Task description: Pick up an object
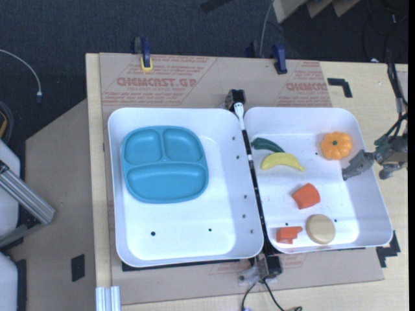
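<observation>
Right bin (pixel 363 235) has six things: one orange pumpkin (pixel 336 145), one yellow banana (pixel 281 162), one green pepper (pixel 266 144), one red block (pixel 306 195), one smaller orange-red piece (pixel 288 234), one beige round (pixel 320 229). Gripper (pixel 364 162) sits at that bin's right rim, just beside the pumpkin; can't tell how it's set. Left bin (pixel 224 235) holds one blue divided plate (pixel 166 164). Cardboard bench (pixel 194 80), dark carpet (pixel 65 24) around.

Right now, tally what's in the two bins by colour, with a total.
Blue: 1, divided plate in the left bin
Green: 1, dark curved vegetable in the right bin
Yellow: 1, banana
Orange: 3, pumpkin, larger wedge block, small block
Beige: 1, round piece
Total: 7
</observation>
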`<action>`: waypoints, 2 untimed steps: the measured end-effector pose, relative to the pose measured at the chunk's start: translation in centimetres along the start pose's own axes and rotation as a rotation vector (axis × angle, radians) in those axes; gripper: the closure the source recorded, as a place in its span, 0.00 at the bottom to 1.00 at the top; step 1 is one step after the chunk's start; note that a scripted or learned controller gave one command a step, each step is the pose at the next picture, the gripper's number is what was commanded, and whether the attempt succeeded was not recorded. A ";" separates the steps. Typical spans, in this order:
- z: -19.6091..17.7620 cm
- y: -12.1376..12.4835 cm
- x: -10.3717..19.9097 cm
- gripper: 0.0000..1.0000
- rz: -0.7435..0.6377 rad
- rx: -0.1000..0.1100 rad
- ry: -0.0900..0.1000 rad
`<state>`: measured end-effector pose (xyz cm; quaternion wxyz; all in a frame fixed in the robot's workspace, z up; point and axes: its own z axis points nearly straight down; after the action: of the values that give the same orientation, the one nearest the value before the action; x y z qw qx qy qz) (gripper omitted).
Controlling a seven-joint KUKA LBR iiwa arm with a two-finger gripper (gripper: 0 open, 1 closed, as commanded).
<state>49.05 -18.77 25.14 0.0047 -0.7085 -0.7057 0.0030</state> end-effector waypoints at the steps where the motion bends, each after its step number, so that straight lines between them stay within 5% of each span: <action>1: -0.6 0.2 0.0 0.00 -0.004 -0.012 -0.003; 2: 4.9 -0.8 -0.2 0.00 -0.003 -0.005 0.000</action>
<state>48.24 -18.96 20.26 0.0032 -0.7074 -0.7068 0.0014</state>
